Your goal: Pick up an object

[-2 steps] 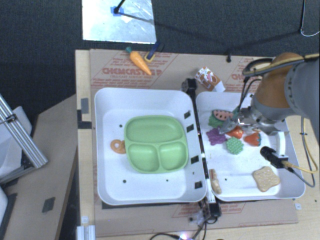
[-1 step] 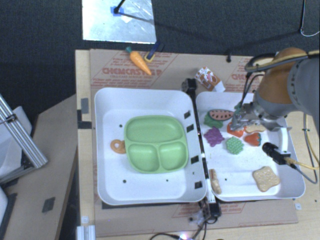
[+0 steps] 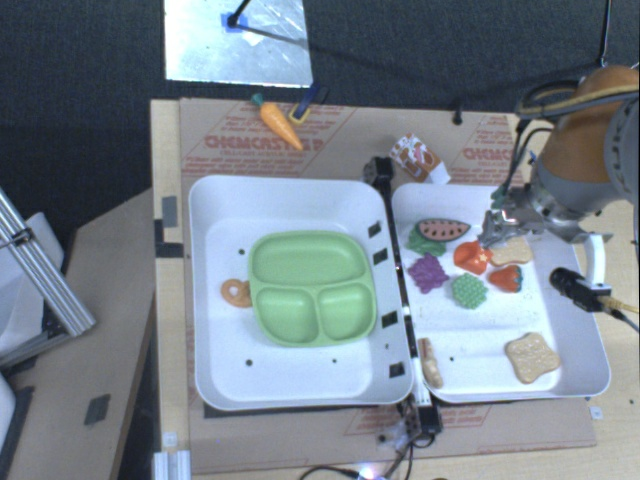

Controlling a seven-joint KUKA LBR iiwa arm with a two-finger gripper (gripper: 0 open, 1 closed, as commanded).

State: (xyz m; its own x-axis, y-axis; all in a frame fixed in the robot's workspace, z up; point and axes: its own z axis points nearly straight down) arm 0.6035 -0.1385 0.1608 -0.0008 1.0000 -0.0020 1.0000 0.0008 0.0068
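Hovering over the right bin [image 3: 575, 363], the gripper [image 3: 495, 230] sits just above the tomato [image 3: 471, 258], and honestly I can't tell its state from this angle. Toast [image 3: 511, 251] and pepper [image 3: 506, 278] crowd close, so it may snag the wrong one or shove everything sideways.

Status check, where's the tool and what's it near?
Tool low in the right bin, by the orange piece. Nothing seen held. Watermelon slice crowds close.

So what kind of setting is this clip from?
Most likely a robot-manipulation lab bench, not a kitchen: two white bins side by side, toy food such as a watermelon slice and purple grapes, and the gripper reaching into the right-hand bin.
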